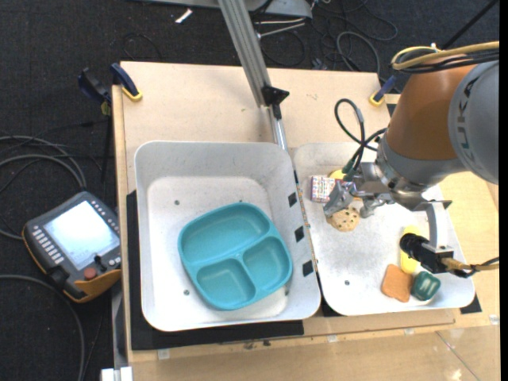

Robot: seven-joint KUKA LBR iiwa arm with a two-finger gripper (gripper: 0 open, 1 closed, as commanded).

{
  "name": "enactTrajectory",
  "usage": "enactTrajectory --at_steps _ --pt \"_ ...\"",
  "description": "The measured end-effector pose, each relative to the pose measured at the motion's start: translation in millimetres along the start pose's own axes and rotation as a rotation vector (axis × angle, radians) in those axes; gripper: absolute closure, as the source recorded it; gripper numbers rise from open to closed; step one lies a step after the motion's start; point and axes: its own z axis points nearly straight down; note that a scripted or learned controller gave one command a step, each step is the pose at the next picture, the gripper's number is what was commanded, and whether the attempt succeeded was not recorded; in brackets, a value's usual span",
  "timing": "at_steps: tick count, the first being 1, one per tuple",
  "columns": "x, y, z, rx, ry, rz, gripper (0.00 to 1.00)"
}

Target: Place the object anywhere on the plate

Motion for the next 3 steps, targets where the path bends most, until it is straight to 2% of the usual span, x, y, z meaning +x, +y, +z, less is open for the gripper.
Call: enactTrajectory --at_steps 2,3 --pt "122 14 8 0.002 0.0 -0.001 1.0" --pt "171 31 1 0.0 0.0 0.0 1.0"
